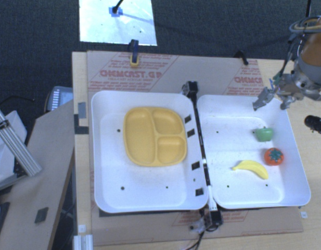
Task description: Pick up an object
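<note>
In the right bin lie three toy foods: a green pepper, a red tomato with a green stem, and a yellow banana. My gripper hangs open over the bin's far right corner, above and beyond the green pepper. Its two grey fingers are spread apart with nothing between them. The arm's orange band sits at the right edge.
The left bin holds a yellow divided plate. A black hinge strip runs between the two bins. Cardboard lies under the bins, with a clamp at its far edge.
</note>
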Controlling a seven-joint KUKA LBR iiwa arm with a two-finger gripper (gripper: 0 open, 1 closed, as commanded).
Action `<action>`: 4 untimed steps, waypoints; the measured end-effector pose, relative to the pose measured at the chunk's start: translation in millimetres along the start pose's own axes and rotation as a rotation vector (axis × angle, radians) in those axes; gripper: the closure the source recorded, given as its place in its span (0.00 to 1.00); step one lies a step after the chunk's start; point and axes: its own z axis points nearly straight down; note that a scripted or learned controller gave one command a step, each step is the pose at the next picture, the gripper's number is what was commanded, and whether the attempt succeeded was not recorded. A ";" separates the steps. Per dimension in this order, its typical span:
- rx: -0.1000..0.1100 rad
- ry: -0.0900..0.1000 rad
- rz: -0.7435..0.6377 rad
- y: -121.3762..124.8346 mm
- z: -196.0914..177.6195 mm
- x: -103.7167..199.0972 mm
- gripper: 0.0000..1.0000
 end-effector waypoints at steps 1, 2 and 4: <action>-0.013 -0.003 -0.003 2.8 -8.4 0.6 0.00; -0.009 -0.002 0.000 -2.8 44.5 -7.8 0.00; -0.010 -0.002 -0.002 -7.6 129.2 -1.4 0.00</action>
